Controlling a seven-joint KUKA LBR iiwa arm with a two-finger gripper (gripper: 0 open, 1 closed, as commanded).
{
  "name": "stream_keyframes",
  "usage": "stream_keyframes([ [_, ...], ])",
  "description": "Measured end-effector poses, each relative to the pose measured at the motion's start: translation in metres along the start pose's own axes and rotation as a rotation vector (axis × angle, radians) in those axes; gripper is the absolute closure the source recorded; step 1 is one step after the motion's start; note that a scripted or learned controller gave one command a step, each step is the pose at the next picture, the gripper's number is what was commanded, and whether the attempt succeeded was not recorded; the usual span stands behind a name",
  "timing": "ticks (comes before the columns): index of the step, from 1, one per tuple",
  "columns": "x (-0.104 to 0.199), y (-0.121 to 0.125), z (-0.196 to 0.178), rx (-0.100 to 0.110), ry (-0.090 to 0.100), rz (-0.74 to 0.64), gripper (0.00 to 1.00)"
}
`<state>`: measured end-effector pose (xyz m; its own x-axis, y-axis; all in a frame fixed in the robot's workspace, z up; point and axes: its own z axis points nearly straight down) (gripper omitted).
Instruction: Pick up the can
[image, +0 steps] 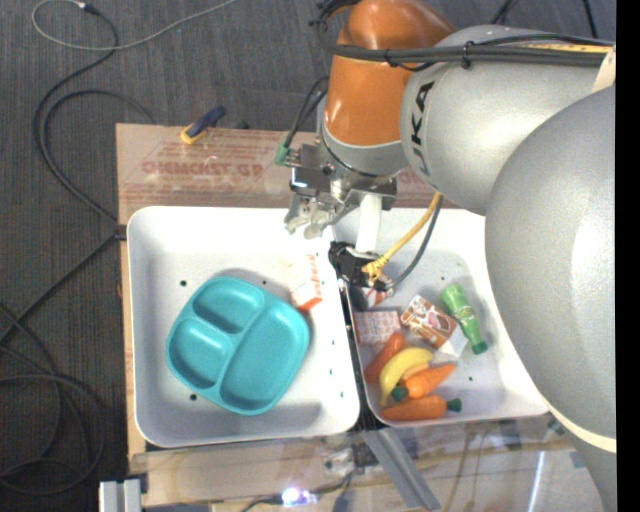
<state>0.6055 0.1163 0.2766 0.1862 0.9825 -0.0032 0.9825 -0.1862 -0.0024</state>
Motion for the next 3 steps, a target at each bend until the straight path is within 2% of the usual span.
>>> stream_keyframes([
  [1, 0.055, 0.008, -0.019, -0.001, 0.001, -0.361, 1.00],
  [2, 0.076, 0.031, 0.016, -0.001, -0.001, -0.336, 1.00],
  [3, 0.122, 0.040, 0.010, 0.000, -0.002, 0.175, 1.00],
])
